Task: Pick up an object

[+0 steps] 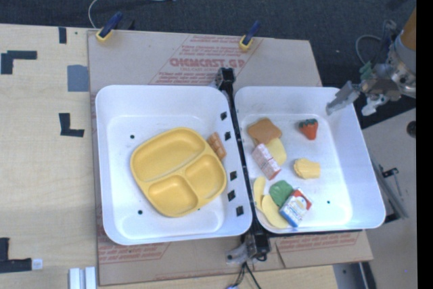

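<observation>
Two bins (108, 145) are seen; the gripper (355, 99) is held spread, gripping nothing, over the right bin's (358, 172) far corner, near a strawberry (309, 128).

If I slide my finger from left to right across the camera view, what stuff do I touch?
Yellow tray → small brown piece → brown toast → yellow chunk → strawberry → pincer.

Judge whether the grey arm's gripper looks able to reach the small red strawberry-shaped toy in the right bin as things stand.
Probably yes. The gripper hangs over the right white bin's upper right rim, and the small red strawberry-shaped toy lies apart from the other items, with bare bin floor around it and nothing lying between.
</observation>
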Motion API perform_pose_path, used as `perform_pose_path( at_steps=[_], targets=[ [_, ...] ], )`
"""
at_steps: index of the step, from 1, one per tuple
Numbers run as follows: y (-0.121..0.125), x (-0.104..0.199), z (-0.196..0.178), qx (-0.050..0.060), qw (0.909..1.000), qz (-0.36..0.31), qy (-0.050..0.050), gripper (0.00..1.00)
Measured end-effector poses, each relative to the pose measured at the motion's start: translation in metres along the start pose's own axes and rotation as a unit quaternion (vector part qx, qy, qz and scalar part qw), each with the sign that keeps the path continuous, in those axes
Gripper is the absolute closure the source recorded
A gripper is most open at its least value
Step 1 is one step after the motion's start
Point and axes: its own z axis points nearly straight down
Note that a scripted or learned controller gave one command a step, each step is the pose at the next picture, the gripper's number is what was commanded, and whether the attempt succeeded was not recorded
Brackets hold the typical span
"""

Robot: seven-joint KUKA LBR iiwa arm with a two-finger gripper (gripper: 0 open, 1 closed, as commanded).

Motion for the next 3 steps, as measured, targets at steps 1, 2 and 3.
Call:
perform_pose_path(
  at_steps=[1, 2, 3],
  targets=[
    [0.029, -0.015, 0.192, 0.004, 1.0, -0.001, 0.001, 0.0],
    [0.071, 0.015, 0.19, -0.002, 1.0, -0.002, -0.001, 0.0],
    [0.038, 0.033, 0.178, 0.0, 1.0, 0.0, 0.0, 0.0]
  ],
)
